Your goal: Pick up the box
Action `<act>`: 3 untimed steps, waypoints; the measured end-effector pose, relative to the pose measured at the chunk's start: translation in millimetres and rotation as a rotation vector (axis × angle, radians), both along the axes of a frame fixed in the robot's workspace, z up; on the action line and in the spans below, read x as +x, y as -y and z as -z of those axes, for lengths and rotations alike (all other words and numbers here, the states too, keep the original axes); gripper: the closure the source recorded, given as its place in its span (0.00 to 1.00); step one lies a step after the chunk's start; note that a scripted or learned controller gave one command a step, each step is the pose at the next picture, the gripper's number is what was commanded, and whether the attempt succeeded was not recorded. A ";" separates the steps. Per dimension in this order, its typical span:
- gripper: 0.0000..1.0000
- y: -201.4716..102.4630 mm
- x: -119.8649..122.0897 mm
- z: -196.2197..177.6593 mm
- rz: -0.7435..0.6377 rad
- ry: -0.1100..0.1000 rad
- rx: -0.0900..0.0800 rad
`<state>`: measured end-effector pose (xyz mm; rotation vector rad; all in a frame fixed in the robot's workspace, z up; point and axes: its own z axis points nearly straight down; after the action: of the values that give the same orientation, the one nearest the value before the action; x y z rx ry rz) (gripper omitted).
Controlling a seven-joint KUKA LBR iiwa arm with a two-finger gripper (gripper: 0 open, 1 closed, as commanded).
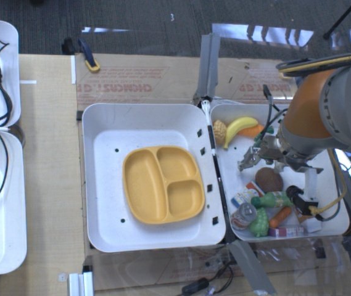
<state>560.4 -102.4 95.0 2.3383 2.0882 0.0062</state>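
Note:
In the right bin (342, 217), a small white carton with red and blue print (244, 197) lies near the left wall. A flat pinkish box (285, 231) rests along the bin's front edge. My gripper (254, 158) hangs over the middle of this bin, above and slightly right of the small carton and just left of a brown round object (269, 179). I see nothing held in it. The grey arm with its orange band (308, 106) reaches in from the right.
The right bin also holds a banana (242, 127), a yellow corn piece (219, 130), a green bottle (272, 199), a carrot (280, 215), a green vegetable (260, 222) and a can (246, 212). A yellow divided plate (163, 184) sits in the left bin (101, 165).

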 end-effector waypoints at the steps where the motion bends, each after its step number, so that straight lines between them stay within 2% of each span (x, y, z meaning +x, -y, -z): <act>1: 0.00 -3.9 -11.0 0.0 -0.016 0.000 -0.002; 2: 0.00 -8.7 -33.2 0.1 -0.010 -0.001 -0.001; 3: 0.00 -1.3 -69.2 0.5 0.308 0.000 0.002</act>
<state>491.2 -101.1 94.4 2.6314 1.7055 0.0063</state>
